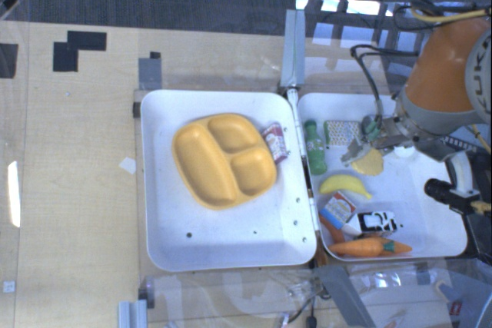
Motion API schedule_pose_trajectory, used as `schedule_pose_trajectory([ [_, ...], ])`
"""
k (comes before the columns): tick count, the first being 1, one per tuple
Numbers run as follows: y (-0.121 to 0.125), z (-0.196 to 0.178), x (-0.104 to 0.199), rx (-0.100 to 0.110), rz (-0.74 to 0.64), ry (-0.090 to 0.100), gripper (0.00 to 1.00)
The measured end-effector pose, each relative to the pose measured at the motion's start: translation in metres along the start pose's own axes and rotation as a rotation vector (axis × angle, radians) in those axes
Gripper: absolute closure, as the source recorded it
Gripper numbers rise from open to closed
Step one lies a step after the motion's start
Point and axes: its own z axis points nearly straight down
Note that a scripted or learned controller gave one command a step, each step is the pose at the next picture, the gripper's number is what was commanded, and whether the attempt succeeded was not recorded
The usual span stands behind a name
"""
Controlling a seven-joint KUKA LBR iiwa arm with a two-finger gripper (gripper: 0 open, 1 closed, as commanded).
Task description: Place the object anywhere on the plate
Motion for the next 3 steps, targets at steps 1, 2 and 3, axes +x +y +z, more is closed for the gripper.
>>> schedule_pose_trajectory([
  [1, 0.014, 0.015, 0.078, 0.002, -0.088, 0.001, 1.0],
  [2, 0.053, 0.015, 0.161, 0.001, -0.211, 0.001, 1.0],
  [3, 0.055, 0.005, 0.161, -0.002, -0.215, 0.001, 1.0],
])
